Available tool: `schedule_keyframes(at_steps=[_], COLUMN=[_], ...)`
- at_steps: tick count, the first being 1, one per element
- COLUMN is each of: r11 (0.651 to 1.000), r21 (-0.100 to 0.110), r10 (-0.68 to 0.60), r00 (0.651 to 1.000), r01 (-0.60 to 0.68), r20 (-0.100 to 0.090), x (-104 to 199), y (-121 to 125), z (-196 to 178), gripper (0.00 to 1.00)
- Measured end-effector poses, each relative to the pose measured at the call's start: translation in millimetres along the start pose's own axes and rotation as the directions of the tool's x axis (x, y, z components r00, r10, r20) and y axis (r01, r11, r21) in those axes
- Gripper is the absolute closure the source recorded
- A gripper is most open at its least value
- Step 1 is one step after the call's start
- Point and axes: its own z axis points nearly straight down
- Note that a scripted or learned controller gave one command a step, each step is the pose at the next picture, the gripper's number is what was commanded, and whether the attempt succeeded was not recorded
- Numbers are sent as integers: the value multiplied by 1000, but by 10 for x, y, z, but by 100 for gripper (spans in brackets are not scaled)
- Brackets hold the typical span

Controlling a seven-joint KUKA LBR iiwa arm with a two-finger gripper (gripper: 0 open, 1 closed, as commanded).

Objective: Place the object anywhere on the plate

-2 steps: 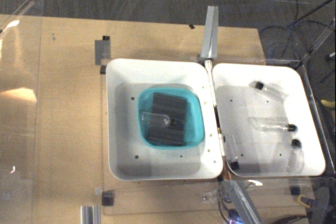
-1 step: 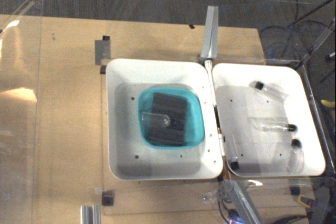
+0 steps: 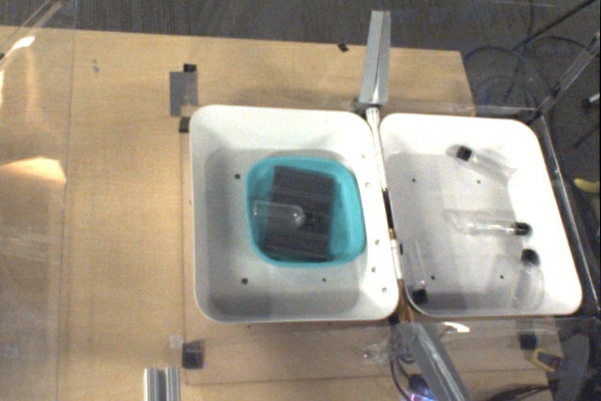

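Plate: a teal plate (image 3: 349, 202) with a dark ribbed insert sat in the middle of the left bin (image 3: 216, 202).
Object: a clear tube (image 3: 277, 216) lay on its side on the plate, at its left half, touching the dark insert.
Right bin (image 3: 554, 202): held clear tubes with black caps, well apart from the plate, one (image 3: 488, 224) lying flat mid-bin.
Fingers: their state cannot be told.

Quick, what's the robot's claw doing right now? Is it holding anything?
Gripper: cannot be told. A clear tube already lies on the teal plate.
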Motion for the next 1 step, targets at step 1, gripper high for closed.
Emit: schedule_keyframes(at_steps=[1], r11=[1000], r21=[0], r10=[0], r00=[1000], r01=[0], r20=[0], x=[0], y=[0], z=[0], gripper=[0])
